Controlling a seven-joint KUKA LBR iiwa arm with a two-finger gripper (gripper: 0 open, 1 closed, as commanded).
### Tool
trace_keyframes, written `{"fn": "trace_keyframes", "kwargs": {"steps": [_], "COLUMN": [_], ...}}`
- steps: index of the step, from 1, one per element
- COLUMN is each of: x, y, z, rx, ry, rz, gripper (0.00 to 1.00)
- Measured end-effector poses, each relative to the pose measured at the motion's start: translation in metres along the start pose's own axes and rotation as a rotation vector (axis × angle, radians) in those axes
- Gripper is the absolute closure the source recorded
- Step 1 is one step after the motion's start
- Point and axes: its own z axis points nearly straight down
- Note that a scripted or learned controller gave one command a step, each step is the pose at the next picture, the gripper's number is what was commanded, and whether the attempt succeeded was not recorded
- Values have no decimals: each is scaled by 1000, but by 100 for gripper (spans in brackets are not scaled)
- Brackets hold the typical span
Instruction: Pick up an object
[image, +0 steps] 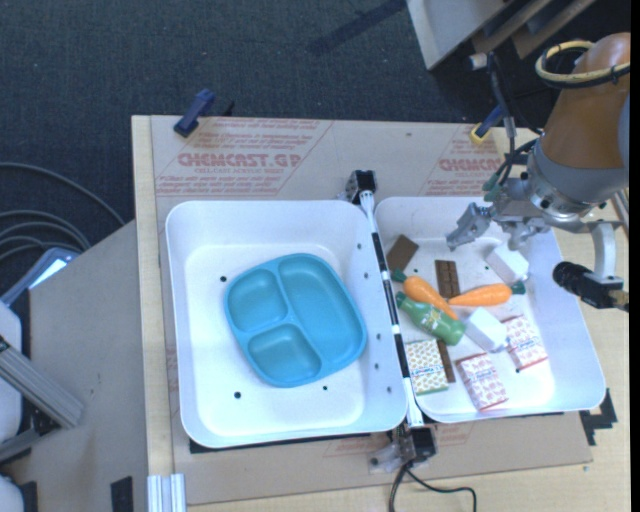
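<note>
Hovering with fingers spread wide and empty, the gripper (497, 226) is hanging over the right bin (575, 385), where the light, stiff-looking toy carrot (481, 296) is lying, probably best pinched mid-body.

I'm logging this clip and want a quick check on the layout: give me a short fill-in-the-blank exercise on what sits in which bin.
1. The blue divided plate lies in the ____ bin of the view.
2. The plate has ____ compartments.
3. The two carrots and the green bottle lie in the ____ bin.
4. The gripper hangs over the ____ bin.

Missing words: left; three; right; right
</note>
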Motion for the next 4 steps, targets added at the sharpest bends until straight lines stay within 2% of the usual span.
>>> {"fn": "trace_keyframes", "kwargs": {"steps": [1,2,3,4], "x": [-9,14,47,8], "y": [8,-60,-8,6], "z": [99,136,35,91], "rx": [1,-3,-3,1], "ry": [0,-1,-1,-1], "rz": [1,1,-1,1], "gripper": [0,0,0,0]}}
